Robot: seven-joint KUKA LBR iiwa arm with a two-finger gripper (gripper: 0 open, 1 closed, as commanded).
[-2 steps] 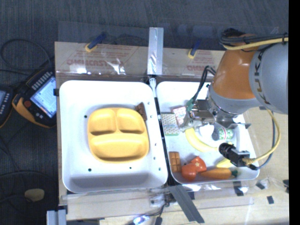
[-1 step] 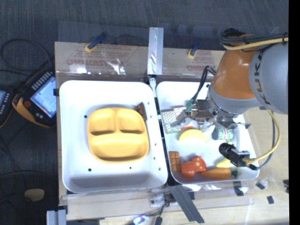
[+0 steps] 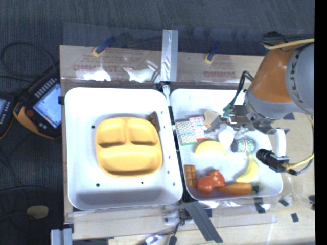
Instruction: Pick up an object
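Observation:
The right bin (image 3: 276,185) holds several toy foods: a yellow lemon (image 3: 209,148), a banana (image 3: 248,171), a carrot (image 3: 236,189), a red pepper (image 3: 210,181), a brown chocolate bar (image 3: 190,175), a checkered box (image 3: 187,130) and a small green-labelled can (image 3: 243,146). My gripper (image 3: 231,130) hangs low over the upper middle of this bin, just above the lemon and next to the can. Nothing is visibly held between its fingers.
The left bin (image 3: 82,188) carries a yellow divided tray (image 3: 128,146) with a small brown piece (image 3: 153,119) at its top right corner. A handheld pendant (image 3: 43,108) lies left of the bench. The arm's orange band (image 3: 273,80) looms over the right bin's upper right.

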